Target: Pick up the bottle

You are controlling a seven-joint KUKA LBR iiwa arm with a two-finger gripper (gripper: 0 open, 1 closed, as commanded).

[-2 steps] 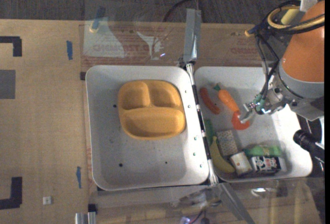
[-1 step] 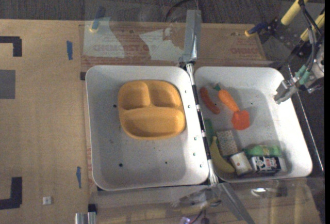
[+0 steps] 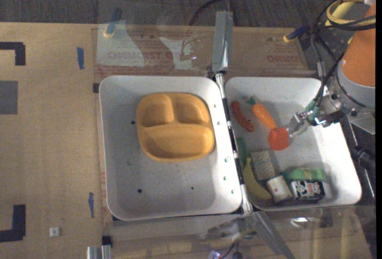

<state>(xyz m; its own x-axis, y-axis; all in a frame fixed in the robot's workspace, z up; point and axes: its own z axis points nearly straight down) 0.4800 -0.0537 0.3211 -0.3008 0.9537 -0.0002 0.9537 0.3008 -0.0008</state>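
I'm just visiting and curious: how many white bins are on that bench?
2. The left shallow white bin holds an orange divided plastic tray. The right shallow white bin holds the small toys, with the robot's gripper above it.

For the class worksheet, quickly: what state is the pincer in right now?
Pincer: over the right bin, beside an orange-red toy; whether it is open or closed cannot be told.

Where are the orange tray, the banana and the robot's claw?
Orange tray (image 3: 175, 126), camera view: on its middle ridge, left bin.
Banana (image 3: 253, 183), camera view: mid-body, by the right bin's left wall.
Claw (image 3: 296, 127), camera view: at its tips, over the right bin.
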